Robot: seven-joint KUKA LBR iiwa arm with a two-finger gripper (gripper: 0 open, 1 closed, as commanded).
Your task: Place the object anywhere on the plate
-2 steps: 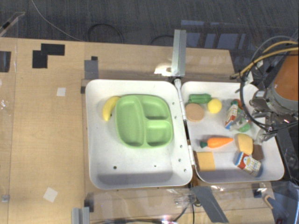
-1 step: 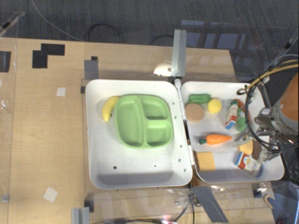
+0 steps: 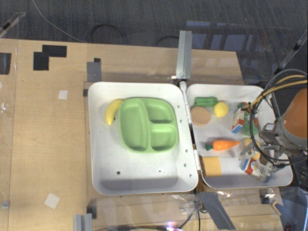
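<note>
A green divided plate [image 3: 147, 124] lies in the left bin [image 3: 139, 177], with a yellow banana [image 3: 112, 111] touching its left rim. My gripper [image 3: 259, 159] hangs low over the right bin's [image 3: 231, 181] front right corner, just above a small red, white and blue carton [image 3: 252, 168]. An orange carrot [image 3: 224, 145] lies a short way to the gripper's left. The wrist and cables hide much of the gripper, and nothing can be made out in its grasp.
The right bin also holds a green vegetable [image 3: 205, 101], a yellow lemon [image 3: 221, 109], a tan round disc [image 3: 200, 115], a yellow square block [image 3: 211, 166] and a taller carton [image 3: 239, 119]. A metal divider [image 3: 183, 61] stands behind the bins.
</note>
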